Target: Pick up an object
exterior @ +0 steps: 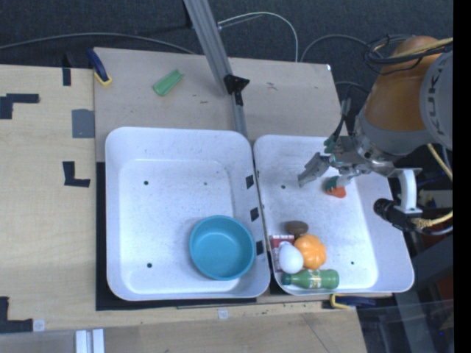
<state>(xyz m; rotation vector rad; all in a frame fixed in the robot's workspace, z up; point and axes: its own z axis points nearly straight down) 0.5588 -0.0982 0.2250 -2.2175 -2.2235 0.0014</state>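
My gripper (324,175) hangs over the upper part of the right bin (383,271), open, its left finger (309,173) splayed out toward the bin's middle. A small red object with a green top (336,190) lies on the bin floor just below the right finger, and it is not held between the fingers. Near the bin's front left corner are a brown lump (296,228), an orange fruit (312,250), a white egg (290,259), a small red box (280,239) and a green bottle (313,279) lying on its side.
A blue bowl (221,247) sits in the left bin (132,153) at its front right. A slanted metal pole (210,39) crosses the bench behind the bins. A green block (167,82) and a blue-yellow clamp (99,68) lie on the bench behind.
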